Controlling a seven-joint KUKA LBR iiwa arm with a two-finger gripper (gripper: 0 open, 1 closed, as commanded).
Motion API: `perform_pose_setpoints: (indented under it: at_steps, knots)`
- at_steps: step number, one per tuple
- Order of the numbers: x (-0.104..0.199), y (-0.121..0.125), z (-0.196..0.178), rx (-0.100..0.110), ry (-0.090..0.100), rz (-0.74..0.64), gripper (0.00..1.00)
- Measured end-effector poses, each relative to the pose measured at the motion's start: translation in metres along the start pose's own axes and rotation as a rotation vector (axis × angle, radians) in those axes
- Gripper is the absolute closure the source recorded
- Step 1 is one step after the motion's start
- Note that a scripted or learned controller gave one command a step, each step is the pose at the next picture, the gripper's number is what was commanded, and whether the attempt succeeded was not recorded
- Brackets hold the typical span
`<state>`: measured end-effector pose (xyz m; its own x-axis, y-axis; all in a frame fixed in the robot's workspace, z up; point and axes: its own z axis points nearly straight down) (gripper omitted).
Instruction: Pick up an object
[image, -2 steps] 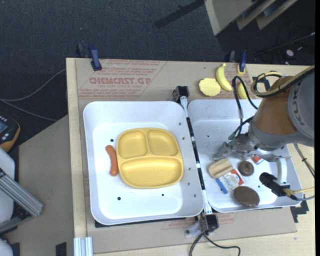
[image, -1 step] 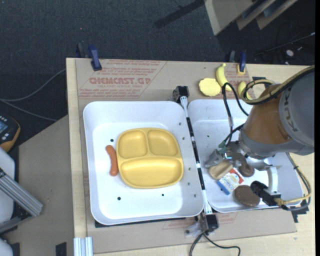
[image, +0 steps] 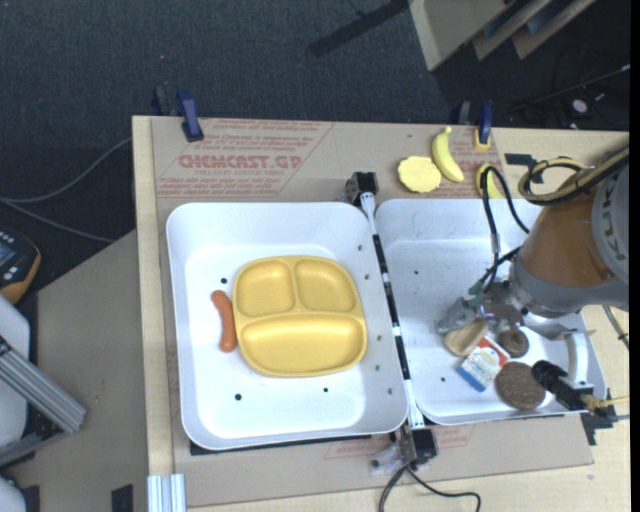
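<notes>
**Bench and bins: approach stage of the pick**

The brown bench (image: 250, 160) carries two shallow white bins side by side over dark flooring. The left bin (image: 190, 300) holds a yellow divided plate (image: 300, 315) at its centre. An orange sausage (image: 225, 320) lies just beside the plate at 9 o'clock. On the bench beyond the right bin (image: 430, 240), at its 12 o'clock, lie a banana (image: 447, 155) and, just beside it, a yellow round piece (image: 419, 174).

The arm (image: 565, 250) enters from 3 o'clock and places the gripper (image: 483, 312) low over the right bin, toward 4 o'clock of the bin's centre. Three candidate objects sit close together there:

- a tan piece (image: 462, 340), at 7 o'clock of the gripper and nearest to it
- a small carton (image: 480, 367), at 6 o'clock of the gripper
- a brown disc (image: 520, 385), at 5 o'clock of the gripper, just beside the carton

We cannot tell whether the gripper is released or clenched, because the wrist hides its tip. We see no object held in it. All three candidates appear to rest on the bin floor.

We judge the step in hand to be the approach or the grasp attempt, with the tan piece as the likely target. The lift is not yet done.

The next move calls for a firm closure on one object alone, followed by a straight vertical lift. The objects crowd one another, so we expect a risk of nudging the carton or of closing on nothing.
</notes>
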<state>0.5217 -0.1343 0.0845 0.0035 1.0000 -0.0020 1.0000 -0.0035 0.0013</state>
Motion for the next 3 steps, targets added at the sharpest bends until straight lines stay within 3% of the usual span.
perform_pose_setpoints:
  at_steps: [1,2,3]
  knots:
    - [-0.058,0.038,-0.052,-0.008,-0.004,0.0,0.0]
    - [-0.078,0.001,0.0,-0.002,0.003,0.001,0.0]
    - [-0.079,-0.043,-0.001,0.0,0.002,-0.001,0.0]
